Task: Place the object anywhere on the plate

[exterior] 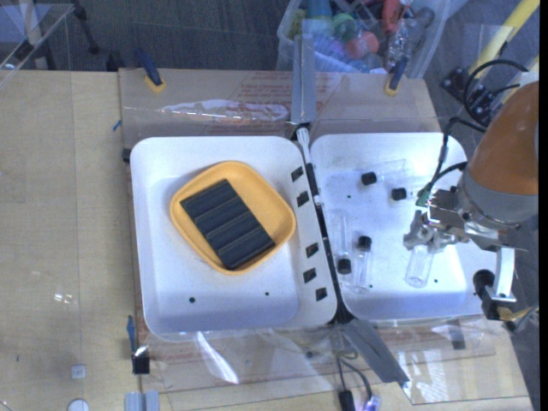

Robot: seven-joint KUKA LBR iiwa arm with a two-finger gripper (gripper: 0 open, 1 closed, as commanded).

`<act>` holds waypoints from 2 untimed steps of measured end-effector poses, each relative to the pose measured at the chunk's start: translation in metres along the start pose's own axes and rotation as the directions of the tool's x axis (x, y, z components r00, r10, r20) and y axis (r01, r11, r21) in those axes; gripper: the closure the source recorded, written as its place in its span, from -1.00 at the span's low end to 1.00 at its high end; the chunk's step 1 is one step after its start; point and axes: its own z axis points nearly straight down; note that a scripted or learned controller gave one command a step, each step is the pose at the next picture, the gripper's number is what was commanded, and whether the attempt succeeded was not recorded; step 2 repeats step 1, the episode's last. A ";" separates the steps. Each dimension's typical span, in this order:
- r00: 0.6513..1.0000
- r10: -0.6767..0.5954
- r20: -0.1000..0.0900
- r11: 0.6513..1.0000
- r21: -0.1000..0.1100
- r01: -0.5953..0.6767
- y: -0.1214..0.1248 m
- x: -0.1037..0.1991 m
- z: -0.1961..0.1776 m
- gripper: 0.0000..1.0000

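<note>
Scene: We look down on a pale wooden bench (60, 187) bearing two shallow white bins side by side, their inner rims meeting at the middle.
Left bin: The left bin (154, 255) holds a yellow plate (184, 208), square with rounded corners and turned at an angle to the bin's walls.
Object: A dark ribbed block (231, 223) lies flat on the plate, inside its rim and covering most of its middle; we see nothing touching it.
Right bin: The right bin (385, 291) carries a scatter of small things: a clear vial with a black cap (362, 255) near its left side, and two small black pieces (368, 178) toward its far wall.
Arm: The grey arm, with its orange band (509, 144), reaches in from the right over the right bin's right-hand edge.
Gripper: The gripper (419, 255) hangs low over the right half of the right bin, well apart from the plate and the block. Something clear and pale shows at its tip, and we cannot tell whether that is part of the tool or a separate item, so we cannot tell whether it is released, clenched or grasping anything.
Background: Beyond the bins stands a clear tub of coloured oddments (368, 15).
</note>
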 end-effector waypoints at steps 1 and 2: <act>1.000 0.000 0.000 1.000 0.000 0.000 0.000 0.000 0.000 -1.00; 1.000 0.000 0.000 1.000 0.000 0.000 0.000 0.000 0.000 -1.00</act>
